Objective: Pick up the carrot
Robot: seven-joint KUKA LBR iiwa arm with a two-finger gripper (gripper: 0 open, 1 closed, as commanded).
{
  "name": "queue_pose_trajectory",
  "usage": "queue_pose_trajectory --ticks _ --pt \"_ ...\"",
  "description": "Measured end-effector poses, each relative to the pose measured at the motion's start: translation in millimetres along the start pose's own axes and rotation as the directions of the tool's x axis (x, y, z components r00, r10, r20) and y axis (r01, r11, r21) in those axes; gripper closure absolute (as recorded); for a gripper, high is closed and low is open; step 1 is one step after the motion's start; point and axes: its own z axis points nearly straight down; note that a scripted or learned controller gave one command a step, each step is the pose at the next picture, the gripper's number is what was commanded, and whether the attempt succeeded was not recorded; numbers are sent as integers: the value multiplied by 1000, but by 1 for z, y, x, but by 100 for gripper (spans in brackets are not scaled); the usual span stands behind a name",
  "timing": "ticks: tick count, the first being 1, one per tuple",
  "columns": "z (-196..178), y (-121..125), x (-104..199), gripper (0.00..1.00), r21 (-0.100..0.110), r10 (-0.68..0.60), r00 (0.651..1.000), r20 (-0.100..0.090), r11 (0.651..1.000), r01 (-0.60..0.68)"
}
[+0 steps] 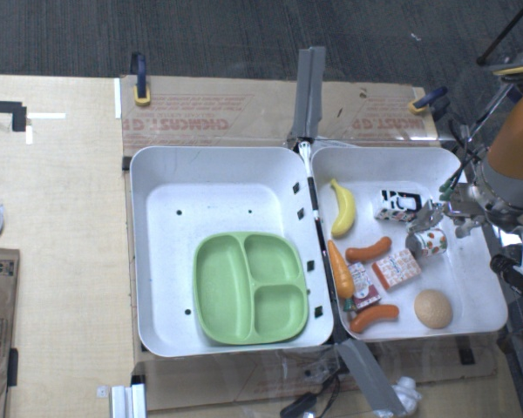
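carrot (340, 270): right bin's left edge | fingers (429, 219): well right of it | grip state: cannot tell

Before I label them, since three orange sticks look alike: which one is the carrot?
The carrot is the tapered one lying against the right bin's left wall, below the banana. The two sausages are blunt-ended and redder.

Robot lab bench.
Two white bins (148, 233) clamped to a plywood bench (52, 172), cardboard taped beneath, dark carpet (200, 16) behind.
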Motion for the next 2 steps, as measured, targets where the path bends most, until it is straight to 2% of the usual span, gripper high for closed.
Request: queue_pose_trajectory --ticks 1,2 --pt "23 36 0 0 -2 -185 983 1 983 185" --pt "62 28 23 0 -1 -61 998 -1 998 61"
